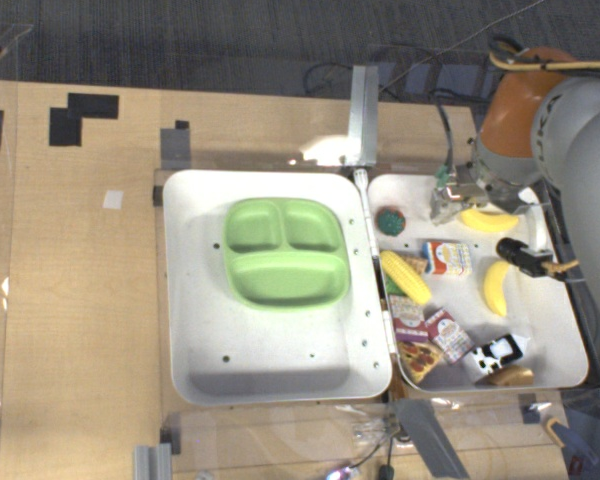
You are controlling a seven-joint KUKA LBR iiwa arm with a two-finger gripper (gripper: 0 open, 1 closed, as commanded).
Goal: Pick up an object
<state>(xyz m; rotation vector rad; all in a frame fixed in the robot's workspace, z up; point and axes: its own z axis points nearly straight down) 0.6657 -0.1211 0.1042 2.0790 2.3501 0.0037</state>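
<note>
My pincer (pixel 448 206) hung at a banana (pixel 488 220) just beside it; its spread I could not tell. I judged it might skid off the curved skin.

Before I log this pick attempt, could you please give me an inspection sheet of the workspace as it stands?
Surface: wooden bench bearing two white bins, left bin and right bin.
Job's things: right bin holds corn cob, two bananas, green ball, small carton, snack packets.
Clutter: green divided plate in left bin.
Grippers: gripper low over right bin's far end, beside a banana.
Cables: black cables behind bins.
Surroundings: dark floor.
</note>
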